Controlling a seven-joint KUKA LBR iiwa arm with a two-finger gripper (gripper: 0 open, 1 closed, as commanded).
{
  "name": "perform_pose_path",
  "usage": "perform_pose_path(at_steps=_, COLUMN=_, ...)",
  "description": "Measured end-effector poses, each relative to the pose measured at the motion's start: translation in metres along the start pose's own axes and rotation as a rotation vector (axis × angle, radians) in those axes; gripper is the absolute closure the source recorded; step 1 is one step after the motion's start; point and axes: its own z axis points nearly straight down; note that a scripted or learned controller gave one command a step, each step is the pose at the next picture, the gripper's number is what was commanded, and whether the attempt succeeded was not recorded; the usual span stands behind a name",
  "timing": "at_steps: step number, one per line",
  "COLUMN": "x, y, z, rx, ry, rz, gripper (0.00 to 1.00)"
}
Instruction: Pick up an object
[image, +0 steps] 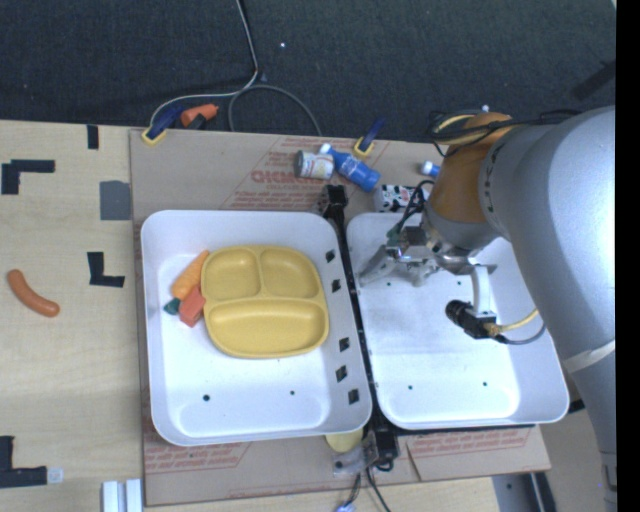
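Observation:
A yellow divided plate lies in the left bin, with an orange carrot-like toy and a small red and green piece against its left edge. My gripper hangs low over the back left corner of the right bin, close to the wall between the bins. I see no object under it or in it. The grey arm covers the right bin's back right part.
A white and blue bottle lies behind the bins on the cardboard. A sausage toy rests on the bench far left. Clamps and cables sit along the back edge. A black cable loops from the wrist.

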Motion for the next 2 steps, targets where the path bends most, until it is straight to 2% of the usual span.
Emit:
perform_pose_path(at_steps=1, x=-0.001, y=0.036, z=0.000, rx=0.004, ry=0.001, rz=-0.002, gripper=0.00)
perform_pose_path(at_steps=2, x=-0.107, y=0.039, z=-0.015, rx=0.000, ry=-0.001, rz=0.007, gripper=0.00)
